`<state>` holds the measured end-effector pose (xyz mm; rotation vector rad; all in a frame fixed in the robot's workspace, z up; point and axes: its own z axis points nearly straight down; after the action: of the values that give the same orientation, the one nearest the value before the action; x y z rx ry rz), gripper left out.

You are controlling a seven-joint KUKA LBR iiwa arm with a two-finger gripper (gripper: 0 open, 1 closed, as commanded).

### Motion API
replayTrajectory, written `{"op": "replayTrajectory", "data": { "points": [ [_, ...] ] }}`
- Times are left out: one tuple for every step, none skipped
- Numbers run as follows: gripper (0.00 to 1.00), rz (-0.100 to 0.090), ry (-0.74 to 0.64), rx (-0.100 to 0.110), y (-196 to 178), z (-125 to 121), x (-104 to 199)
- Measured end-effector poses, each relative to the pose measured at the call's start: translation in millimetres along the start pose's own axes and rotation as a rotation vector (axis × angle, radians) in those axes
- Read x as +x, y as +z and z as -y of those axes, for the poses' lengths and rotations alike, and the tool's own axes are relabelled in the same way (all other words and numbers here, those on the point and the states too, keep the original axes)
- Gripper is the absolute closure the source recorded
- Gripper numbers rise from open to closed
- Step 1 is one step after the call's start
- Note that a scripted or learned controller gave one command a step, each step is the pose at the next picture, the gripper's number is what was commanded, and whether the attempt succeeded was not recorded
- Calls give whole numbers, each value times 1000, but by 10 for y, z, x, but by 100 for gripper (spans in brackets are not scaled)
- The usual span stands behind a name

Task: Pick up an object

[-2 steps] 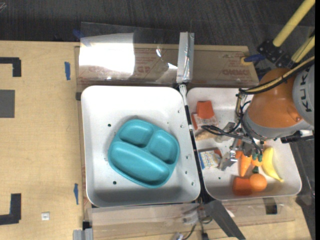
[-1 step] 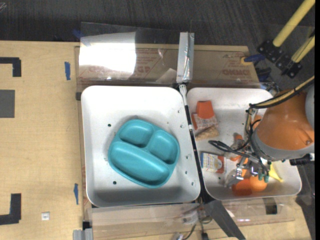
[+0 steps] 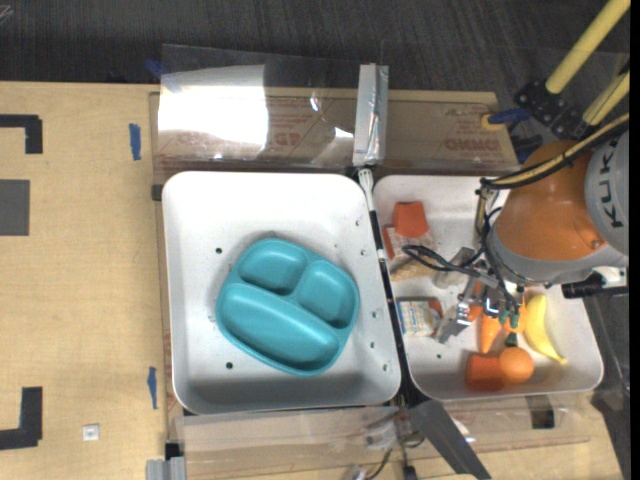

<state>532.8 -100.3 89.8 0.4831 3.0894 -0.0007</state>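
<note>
Camera view is showing pick candidates crowding the right bin (image 3: pixel 590 373): orange fruit (image 3: pixel 517 365) and orange block (image 3: pixel 484 370) touching near the front wall, banana (image 3: pixel 541 326) just beside them, small packet (image 3: pixel 417 316) mid-bin, red-orange block (image 3: pixel 409 218) toward the back. Gripper (image 3: pixel 470 303) is hanging low over bin centre amid wires; can't tell its state or whether it's gripping anything. Left bin (image 3: pixel 190 218) is holding a teal divided tray (image 3: pixel 288 303). Judging best approach: going for one isolated item, e.g. packet, descending straight, w/o nudging neighbours
</note>
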Motion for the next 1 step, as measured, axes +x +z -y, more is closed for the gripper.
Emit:
{"op": "replayTrajectory", "data": {
  "points": [
    [0,2,-58,-1,-8,119,342]
  ]
}}
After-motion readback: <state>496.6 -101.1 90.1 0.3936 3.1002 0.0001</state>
